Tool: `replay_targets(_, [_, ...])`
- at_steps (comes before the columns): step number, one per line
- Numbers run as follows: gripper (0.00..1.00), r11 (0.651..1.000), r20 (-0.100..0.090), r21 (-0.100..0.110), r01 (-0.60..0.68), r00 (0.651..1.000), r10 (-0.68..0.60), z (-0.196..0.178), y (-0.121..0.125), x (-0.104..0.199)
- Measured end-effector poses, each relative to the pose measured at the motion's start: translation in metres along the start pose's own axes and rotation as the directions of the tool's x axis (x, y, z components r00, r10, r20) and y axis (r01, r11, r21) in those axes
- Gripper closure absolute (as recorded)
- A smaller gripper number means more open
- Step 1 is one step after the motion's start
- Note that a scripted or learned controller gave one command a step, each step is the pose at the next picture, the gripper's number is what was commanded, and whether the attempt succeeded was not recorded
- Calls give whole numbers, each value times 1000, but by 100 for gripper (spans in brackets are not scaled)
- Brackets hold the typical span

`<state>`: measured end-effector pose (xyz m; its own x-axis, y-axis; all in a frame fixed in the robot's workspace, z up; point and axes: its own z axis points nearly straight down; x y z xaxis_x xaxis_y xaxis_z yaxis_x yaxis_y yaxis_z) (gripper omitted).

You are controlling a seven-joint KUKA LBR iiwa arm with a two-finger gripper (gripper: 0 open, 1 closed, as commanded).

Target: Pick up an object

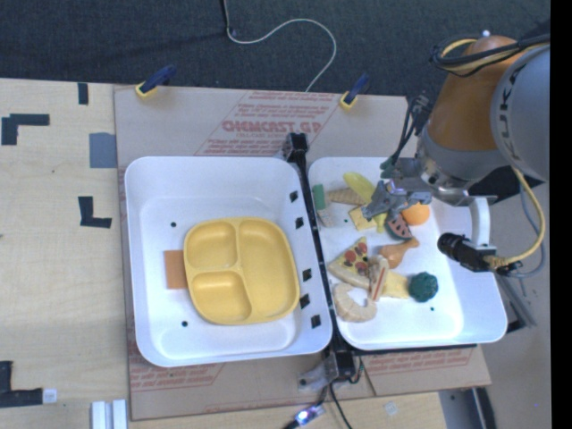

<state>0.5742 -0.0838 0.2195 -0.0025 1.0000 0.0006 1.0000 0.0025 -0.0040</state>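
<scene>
Cardboard sheeting (268,123) covers the bench beneath two shallow white bins, pinned at its far edge by a yellow-and-blue clamp (155,80) at eleven o'clock and a second clamp (355,88) near twelve. A white cable (286,30) loops across the dark floor above them. The left bin (152,195) holds a yellow divided plate (241,270) at its centre, three compartments facing up, with a small orange-brown card (174,269) tucked under the plate's nine o'clock edge. The right bin (474,324) carries a loose heap of toy food: a yellow banana-like piece (358,184) at its twelve o'clock, a pizza slice (357,259) in the middle, a pale pretzel-shaped piece (353,304) at six o'clock, a drumstick (399,252) just beside the pizza, and a green broccoli floret (423,285) toward four o'clock. The gripper (391,200) hangs low over the bin's upper part, touching or just above a watermelon wedge (399,226) and an orange piece (416,214); whether its pincer is apart or together cannot be told. The grey arm with its orange band (469,105) fills the two o'clock corner.
</scene>
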Motion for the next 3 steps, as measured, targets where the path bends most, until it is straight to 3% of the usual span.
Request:
replay_targets(1, [100, 1000, 0, 0, 0, 1000, 0, 6, -7, 23])
replay_targets(2, [100, 1000, 0, -1, -1, 1000, 1, 0, -17, 25])
replay_targets(3, [100, 1000, 1, -2, -1, 1000, 1, 5, -6, 18])
